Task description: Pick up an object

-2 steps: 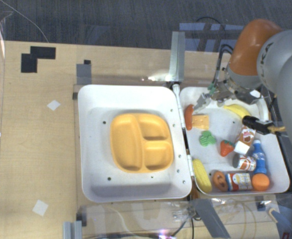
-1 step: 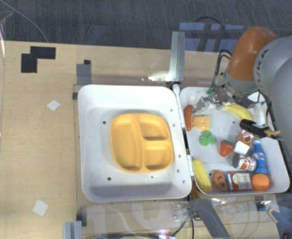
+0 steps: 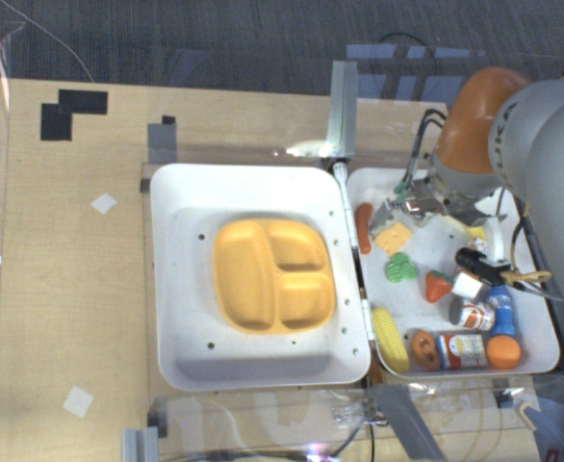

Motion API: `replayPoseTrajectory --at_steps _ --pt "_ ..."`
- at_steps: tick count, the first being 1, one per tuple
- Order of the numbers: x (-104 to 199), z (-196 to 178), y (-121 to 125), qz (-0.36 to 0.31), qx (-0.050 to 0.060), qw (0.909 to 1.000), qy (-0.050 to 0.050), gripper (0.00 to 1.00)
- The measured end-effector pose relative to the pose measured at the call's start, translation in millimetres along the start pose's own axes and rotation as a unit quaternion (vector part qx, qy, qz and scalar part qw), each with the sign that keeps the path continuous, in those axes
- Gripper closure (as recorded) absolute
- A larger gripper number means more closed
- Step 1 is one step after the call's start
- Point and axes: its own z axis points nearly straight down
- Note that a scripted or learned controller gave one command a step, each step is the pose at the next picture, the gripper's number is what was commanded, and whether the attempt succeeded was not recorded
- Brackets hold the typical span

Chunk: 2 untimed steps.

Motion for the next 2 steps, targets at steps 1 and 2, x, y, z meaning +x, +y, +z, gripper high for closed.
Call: replayPoseTrajectory --at_steps 1,2 --pt "-53 -16 18 0.082 -0.001 0.9966 -0.001 0.0" --pt "-13 -29 6 0.218 0.001 0.976 0.0 0.0"
